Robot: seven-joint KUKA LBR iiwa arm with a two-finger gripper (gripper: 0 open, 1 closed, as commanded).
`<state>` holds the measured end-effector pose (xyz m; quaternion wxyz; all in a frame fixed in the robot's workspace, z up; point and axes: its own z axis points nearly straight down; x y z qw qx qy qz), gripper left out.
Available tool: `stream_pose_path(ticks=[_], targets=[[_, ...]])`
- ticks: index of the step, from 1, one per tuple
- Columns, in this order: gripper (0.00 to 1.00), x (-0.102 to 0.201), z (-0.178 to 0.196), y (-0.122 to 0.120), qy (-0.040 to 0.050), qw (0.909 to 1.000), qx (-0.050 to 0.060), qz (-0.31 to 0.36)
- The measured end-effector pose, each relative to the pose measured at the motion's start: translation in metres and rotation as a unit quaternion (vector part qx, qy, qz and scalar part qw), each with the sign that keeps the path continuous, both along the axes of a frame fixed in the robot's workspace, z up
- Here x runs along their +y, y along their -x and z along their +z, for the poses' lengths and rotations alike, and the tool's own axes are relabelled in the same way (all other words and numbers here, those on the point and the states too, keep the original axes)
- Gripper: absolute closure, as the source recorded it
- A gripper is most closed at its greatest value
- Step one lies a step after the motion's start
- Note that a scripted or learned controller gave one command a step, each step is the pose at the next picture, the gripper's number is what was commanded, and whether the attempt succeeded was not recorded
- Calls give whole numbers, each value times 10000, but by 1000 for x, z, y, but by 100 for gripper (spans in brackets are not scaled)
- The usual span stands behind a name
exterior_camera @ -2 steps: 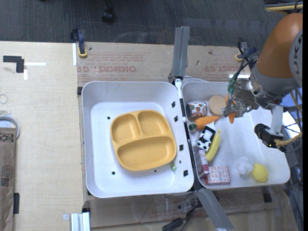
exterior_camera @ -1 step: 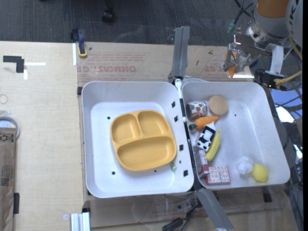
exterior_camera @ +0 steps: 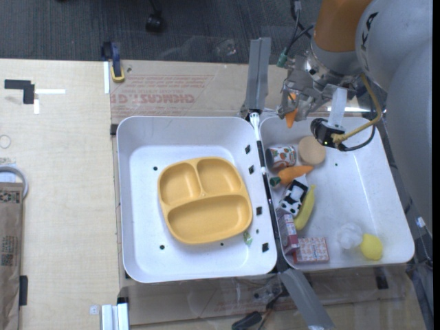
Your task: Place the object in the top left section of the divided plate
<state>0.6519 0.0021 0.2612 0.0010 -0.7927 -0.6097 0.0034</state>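
Honestly, my gripper (exterior_camera: 294, 108) seems clenched on a small orange object (exterior_camera: 291, 117); a thin hold could drop it before the divided plate (exterior_camera: 204, 199).

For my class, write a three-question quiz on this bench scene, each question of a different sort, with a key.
1. True or false: the yellow divided plate lies in the left bin.
2. Which lies nearest the right bin's lower right corner? A banana B lemon C carrot
3. Fill in: the gripper hangs over the right bin's upper ____ corner.

Key: 1 true; 2 B; 3 left.
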Motion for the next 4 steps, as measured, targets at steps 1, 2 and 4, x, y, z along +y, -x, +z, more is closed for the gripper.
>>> stream_pose_path(ticks=[1, 2, 4], targets=[[100, 27, -62, -6, 13, 9753, -3, -2210], [100, 82, -114, -2, -27, 9623, -34, -2721], [100, 200, -159, 151, 17, 9804, 5, -1972]])
